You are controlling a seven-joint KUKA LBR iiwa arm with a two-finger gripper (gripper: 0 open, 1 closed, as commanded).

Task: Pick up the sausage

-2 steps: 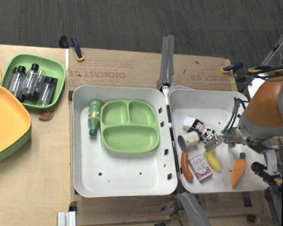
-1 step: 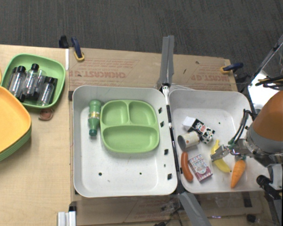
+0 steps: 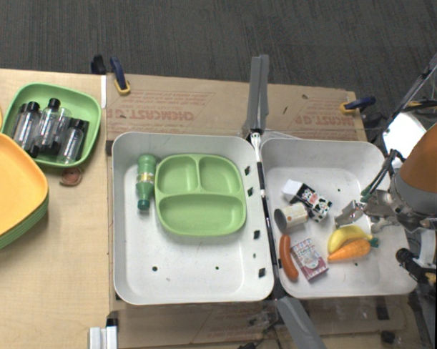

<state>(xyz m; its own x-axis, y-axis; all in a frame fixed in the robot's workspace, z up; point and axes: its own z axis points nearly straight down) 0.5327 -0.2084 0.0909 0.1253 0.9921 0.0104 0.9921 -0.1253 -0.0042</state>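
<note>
Here the sausage (image 3: 288,257) lies in the right bin (image 3: 329,285), hard against the bin's left wall near the front corner, a short red-orange cylinder with rounded ends and a smooth sheen. Just to the right of the sausage sits a small flat pink packet (image 3: 308,258), printed and glossy, touching or nearly touching it. Behind the sausage stands a stubby grey-and-cream cylinder (image 3: 291,217) on its side, and farther back from it a small white-and-black box (image 3: 308,197) lies tilted. Right of the sausage, past the packet, a yellow banana (image 3: 345,236) curves over an orange carrot (image 3: 353,250) with a green tip; both look like smooth plastic toys and they touch.

The gripper (image 3: 354,211) hangs above the banana, well to the right of the sausage and apart from it; whether its metal pincer is parted or closed cannot be told at this angle.

Left of the sausage, across the divider, the left bin (image 3: 186,280) holds a matte green divided plate (image 3: 200,194) with three compartments and rounded corners, and a green bottle (image 3: 145,180) lying alongside the plate's left edge.
</note>
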